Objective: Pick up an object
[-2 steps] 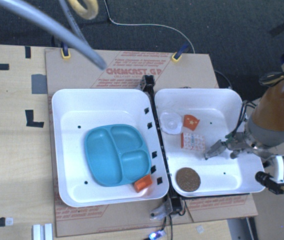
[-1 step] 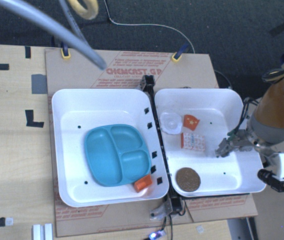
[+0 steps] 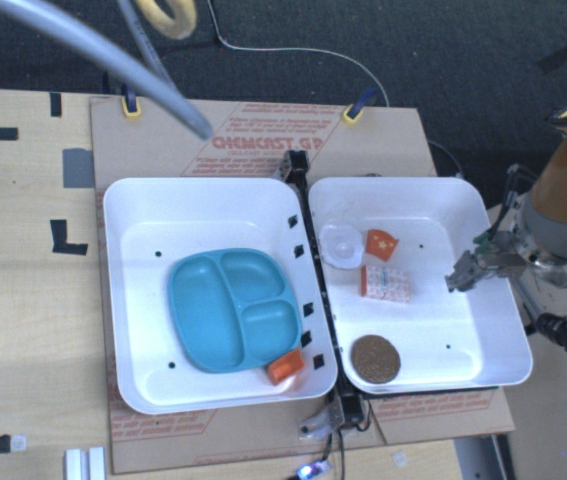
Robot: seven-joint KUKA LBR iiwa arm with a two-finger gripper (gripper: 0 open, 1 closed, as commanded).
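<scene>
Two white bins sit side by side on the bench. Left bin (image 3: 123, 268) carries a blue divided plate (image 3: 233, 308) and a small orange piece (image 3: 285, 368) touching the plate's near corner, hard against the centre divider. Right bin (image 3: 503, 368) carries four candidates: a clear round lid or cup (image 3: 341, 243), an orange-red block (image 3: 382, 244) just beside it, a pale patterned packet (image 3: 387, 284) directly below the block, and a brown disc (image 3: 375, 359) near the front wall, apart from the others. Arm enters from the right; gripper (image 3: 466, 274) hangs over the right-hand part of the right bin, near its right wall. Nothing visible between the claw tips, so no grasp is recorded; whether the claw is spread or closed cannot be told at this slant and size. Judgement: approach phase, no object yet selected by contact. Nearest item to the claw is the patterned packet, with bare floor between them. Next move would call for travel leftward across the bin, then descent square over one item. Block and packet lie close together, so a clean approach needs the claw centred on one only.
</scene>
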